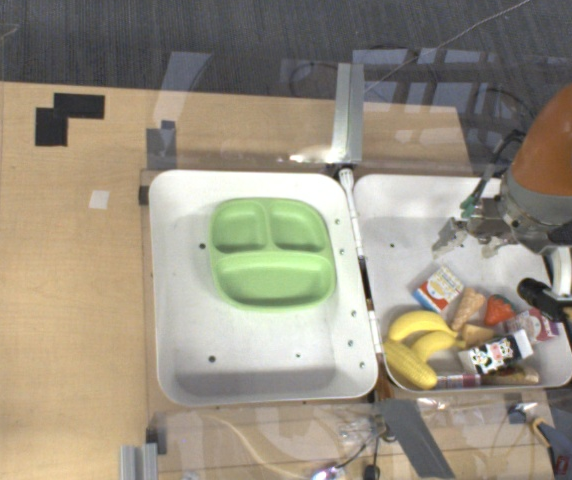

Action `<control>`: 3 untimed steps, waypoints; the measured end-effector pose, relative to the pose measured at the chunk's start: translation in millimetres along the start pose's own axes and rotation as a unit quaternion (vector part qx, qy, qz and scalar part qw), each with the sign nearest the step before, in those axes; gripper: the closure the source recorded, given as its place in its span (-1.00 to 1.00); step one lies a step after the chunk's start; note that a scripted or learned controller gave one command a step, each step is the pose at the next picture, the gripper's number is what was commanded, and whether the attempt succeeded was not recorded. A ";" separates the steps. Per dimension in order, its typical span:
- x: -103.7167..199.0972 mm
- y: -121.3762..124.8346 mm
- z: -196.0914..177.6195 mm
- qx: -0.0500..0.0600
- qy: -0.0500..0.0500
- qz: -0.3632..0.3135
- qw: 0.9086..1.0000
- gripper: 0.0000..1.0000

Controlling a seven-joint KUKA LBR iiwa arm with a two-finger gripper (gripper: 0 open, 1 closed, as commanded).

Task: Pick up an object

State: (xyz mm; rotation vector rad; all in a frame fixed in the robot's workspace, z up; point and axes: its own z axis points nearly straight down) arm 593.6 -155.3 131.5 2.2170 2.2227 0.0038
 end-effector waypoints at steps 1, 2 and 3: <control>28.6 -63.9 39.8 -0.007 -0.001 -0.052 0.999 -1.00; 32.0 -61.3 28.7 -0.009 0.001 -0.054 0.998 1.00; 79.6 -23.5 -104.4 -0.001 0.000 0.061 0.998 1.00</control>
